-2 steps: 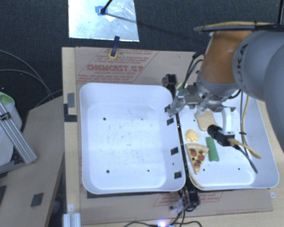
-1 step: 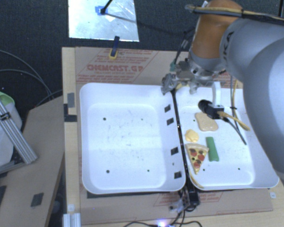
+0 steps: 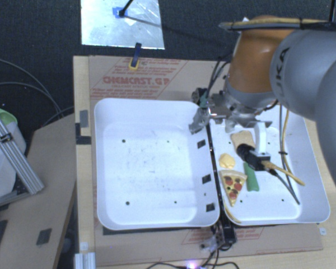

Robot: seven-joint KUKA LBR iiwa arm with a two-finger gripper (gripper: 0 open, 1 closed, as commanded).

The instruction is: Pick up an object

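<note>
The pincer [image 3: 201, 120] hangs over the ridge where the two bins meet, at the far right corner of the left bin [image 3: 145, 167]. Whether it is wide or narrow cannot be told. The toy food lies apart from it, all in the right bin [image 3: 303, 202]. A tan bread slice [image 3: 242, 137] sits to the pincer's right and a little nearer the camera, partly under the wrist. Nearer than that lies a yellow lump [image 3: 227, 161]. Farthest from the pincer is a pizza slice [image 3: 233, 185] with red dots, close against the wall by the ridge, with a green strip [image 3: 251, 180] just beside it. The grey arm [image 3: 308, 72] covers the far part of the right bin. A printed cardboard sheet [image 3: 140, 80] lies under both bins.
</note>
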